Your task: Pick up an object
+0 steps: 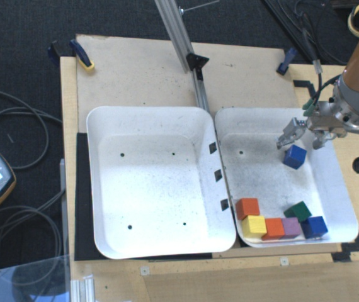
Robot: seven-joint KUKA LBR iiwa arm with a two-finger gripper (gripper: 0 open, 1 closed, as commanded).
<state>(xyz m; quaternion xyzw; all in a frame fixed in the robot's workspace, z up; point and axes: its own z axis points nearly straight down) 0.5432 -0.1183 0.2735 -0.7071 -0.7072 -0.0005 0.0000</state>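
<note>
Blue cube (295, 156) tilted, in the right bin (330, 187).

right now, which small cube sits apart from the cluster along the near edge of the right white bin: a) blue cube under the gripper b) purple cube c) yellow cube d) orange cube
a, the blue cube lies alone further up the right white bin, just below the two-finger gripper, while the orange, yellow and purple cubes are packed together at the near edge.

Two blue clamps (82, 54) (286, 60) pin the board; metal pole (176, 27) crosses it, black cables (3, 115) left
</note>
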